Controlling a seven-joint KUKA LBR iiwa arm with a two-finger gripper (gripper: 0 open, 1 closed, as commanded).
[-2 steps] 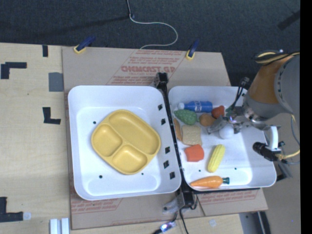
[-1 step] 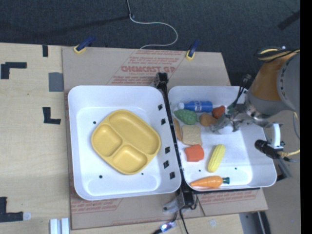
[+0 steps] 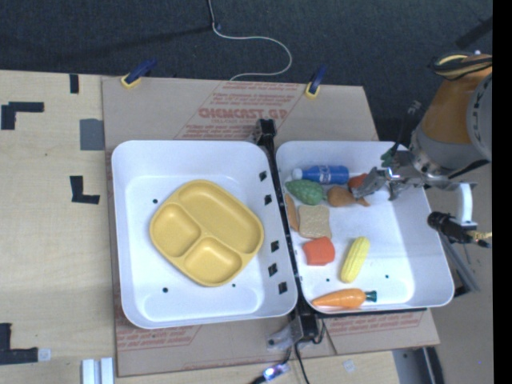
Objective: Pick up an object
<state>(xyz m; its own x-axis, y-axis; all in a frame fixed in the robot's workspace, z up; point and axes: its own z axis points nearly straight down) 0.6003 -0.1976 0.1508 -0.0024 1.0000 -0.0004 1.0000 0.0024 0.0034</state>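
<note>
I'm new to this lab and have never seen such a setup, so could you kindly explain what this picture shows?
It is one camera fixed above a bench, looking down at a slant. The grey and orange machine at the right is a robot arm; its gripper hovers in the right bin, close to a brown toy. I cannot tell whether it holds anything. That bin also has a blue bottle, a green vegetable, a slice of bread, a red piece, corn and a carrot. The left bin holds a yellow divided plate.

Brown-orange toy food [image 3: 342,196] in right bin, beside blue bottle [image 3: 324,173].
</note>
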